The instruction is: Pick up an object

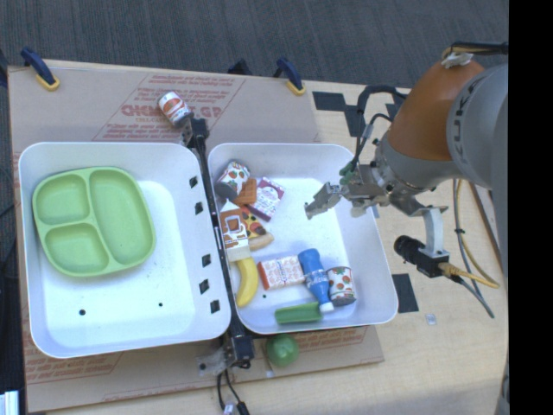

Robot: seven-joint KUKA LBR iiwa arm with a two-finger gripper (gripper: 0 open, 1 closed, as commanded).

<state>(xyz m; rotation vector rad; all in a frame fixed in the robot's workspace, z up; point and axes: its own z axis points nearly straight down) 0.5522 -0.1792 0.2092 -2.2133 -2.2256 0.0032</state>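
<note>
1. Starting at the far left, the left bin (34, 318) holds a green divided tray (93, 221), sitting toward its nine o'clock side. I read that tray as no target for this pick.
2. Just past the bins' twelve o'clock edge, on the cardboard sheet (130, 85), a small can (174, 107) lies on its side. Red print runs across the cardboard, but I can't make out a word of it from here.
3. The right bin (380, 284) holds the pickable clutter: small printed packets (251, 195) at ten o'clock, a banana (246, 281) at seven o'clock, a red-and-white box (282, 271) beside it, a blue bottle (314, 277), a strawberry-printed can (341, 285), and a green cucumber-like piece (298, 314) at six o'clock. The labels are all too small for me to read.
4. A green round fruit (281, 349) sits outside the bin, just beyond its six o'clock rim.
5. The gripper (321, 202) hovers over bare bin floor at about two o'clock in the right bin, with nothing between its fingers. I can't tell how wide they stand.
6. My judgement: nothing is picked yet. The whole grasp remains, meaning choosing an object, descending, closing and lifting. The packets and blue bottle lie nearest.
</note>
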